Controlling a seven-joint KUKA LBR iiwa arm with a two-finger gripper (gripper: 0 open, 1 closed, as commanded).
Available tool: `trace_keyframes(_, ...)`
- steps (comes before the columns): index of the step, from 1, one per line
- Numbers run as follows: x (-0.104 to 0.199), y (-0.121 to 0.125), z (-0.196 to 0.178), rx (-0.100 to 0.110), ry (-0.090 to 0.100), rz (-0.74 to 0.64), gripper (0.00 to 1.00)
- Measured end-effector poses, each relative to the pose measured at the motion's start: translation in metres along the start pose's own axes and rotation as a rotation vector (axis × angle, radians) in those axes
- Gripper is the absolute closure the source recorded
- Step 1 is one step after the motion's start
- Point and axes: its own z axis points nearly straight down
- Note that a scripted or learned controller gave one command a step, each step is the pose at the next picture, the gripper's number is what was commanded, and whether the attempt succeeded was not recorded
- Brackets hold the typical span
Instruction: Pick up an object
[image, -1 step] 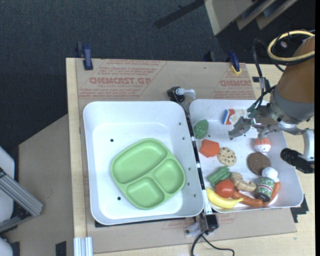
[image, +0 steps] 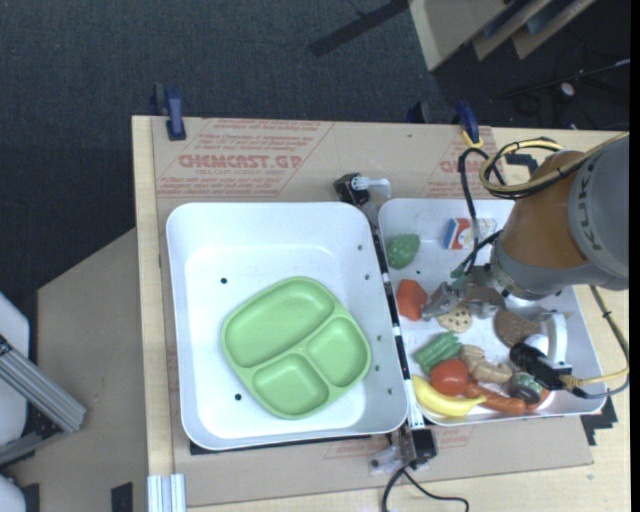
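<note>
The hand (image: 450, 300) hangs low in the right bin (image: 425, 218); whether it is open or closed cannot be told. A cookie (image: 458, 320) lies just below it, an orange piece (image: 411, 298) just to its left, a green lump (image: 403, 249) farther up-left. Beyond, the left bin (image: 190, 260) holds a green tray (image: 295, 345).

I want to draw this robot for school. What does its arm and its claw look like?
The arm is fat and round, shiny grey on its upper part, with a wide orange band above the wrist. Below the band sits a lighter grey wrist ring. Thin yellow and black cables loop over its top. The gripper is small, made of dark grey metal, with slim pointed fingers.
</note>
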Motion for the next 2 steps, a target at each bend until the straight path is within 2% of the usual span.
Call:
trace_keyframes(1, -0.001, 0.002, -0.016, -0.008, -0.002, 0.001, 1.00)
trace_keyframes(2, 0.097, 0.045, -0.113, -0.018, 0.001, -0.013, 1.00)
